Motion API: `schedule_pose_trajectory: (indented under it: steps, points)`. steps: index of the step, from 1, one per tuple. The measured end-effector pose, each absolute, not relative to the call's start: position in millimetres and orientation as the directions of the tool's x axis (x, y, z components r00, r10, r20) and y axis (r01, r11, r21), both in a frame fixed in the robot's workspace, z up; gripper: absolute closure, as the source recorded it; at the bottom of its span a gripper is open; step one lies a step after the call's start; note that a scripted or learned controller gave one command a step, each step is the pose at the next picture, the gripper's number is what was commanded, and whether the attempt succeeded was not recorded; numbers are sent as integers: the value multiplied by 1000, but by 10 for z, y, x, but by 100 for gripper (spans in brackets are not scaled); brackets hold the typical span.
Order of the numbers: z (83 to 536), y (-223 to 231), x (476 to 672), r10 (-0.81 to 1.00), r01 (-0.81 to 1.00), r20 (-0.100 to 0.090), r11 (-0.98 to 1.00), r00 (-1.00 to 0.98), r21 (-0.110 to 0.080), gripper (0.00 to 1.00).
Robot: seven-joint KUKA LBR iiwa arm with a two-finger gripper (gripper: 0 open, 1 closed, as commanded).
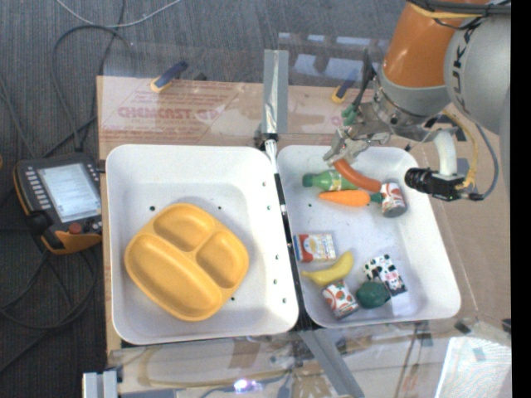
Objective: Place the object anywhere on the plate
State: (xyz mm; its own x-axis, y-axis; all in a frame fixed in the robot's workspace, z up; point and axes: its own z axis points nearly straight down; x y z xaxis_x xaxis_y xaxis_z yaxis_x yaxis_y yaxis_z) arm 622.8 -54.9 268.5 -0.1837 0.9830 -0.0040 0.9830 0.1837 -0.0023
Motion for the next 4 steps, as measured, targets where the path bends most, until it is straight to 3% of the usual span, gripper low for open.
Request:
schedule_pose_trajectory:
  steps: [1, 2, 3, 4]
  points:
    - [1875, 22, 6115, 976, 976, 0, 219, -219, -4, 100]
    - [1827, 649, 5662, 961, 961, 1, 275, -275, -4, 100]
    - [1832, 309, 5727, 944, 944, -2, 331, -331, -2, 100]
    - [1842, -99, 5972, 999, 999, -2, 39, -39, -3, 100]
